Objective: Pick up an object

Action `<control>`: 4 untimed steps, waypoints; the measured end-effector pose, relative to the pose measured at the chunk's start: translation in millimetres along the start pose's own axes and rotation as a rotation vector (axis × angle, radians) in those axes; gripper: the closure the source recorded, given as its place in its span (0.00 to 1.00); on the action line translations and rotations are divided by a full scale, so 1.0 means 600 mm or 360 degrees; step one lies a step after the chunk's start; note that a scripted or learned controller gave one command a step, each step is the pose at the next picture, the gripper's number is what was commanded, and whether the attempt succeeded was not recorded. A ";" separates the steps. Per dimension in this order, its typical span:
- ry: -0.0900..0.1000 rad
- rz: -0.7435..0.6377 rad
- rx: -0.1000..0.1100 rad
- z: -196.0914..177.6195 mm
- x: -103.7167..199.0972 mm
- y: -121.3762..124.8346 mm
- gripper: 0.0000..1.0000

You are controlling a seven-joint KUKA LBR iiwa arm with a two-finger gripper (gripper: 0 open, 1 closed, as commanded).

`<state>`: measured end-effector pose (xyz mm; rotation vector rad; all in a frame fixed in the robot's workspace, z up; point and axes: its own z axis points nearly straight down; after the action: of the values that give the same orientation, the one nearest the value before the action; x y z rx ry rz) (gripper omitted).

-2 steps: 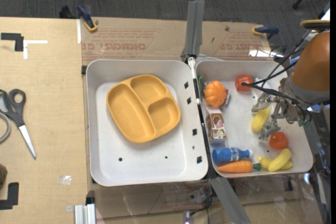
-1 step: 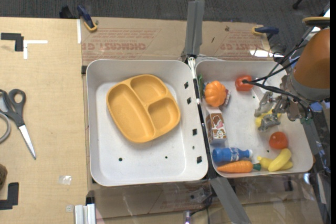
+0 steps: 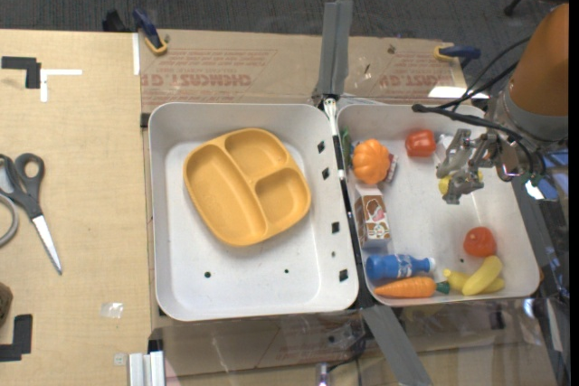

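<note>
Sharing the right bin (image 3: 516, 221): two tomatoes (image 3: 420, 143), one pumpkin (image 3: 371, 160), one carrot (image 3: 404, 287).

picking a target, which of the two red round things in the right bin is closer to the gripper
The red ball at the bin's far side, beside the orange pumpkin, lies closer to the gripper than the red ball above the banana.

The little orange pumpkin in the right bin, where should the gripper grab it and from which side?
Probably straight down from above, fingers closing across the pumpkin at its round body. It sits close to the bin's left wall, with a brown packet just in front, so a side approach looks cramped. The gripper hovers to its right.
</note>
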<state>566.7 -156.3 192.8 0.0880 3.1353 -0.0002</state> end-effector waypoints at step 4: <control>-0.0001 -0.0172 0.0002 0.165 -0.065 -0.055 0.00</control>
<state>604.5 -191.4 94.0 -0.0816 3.1352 -0.0025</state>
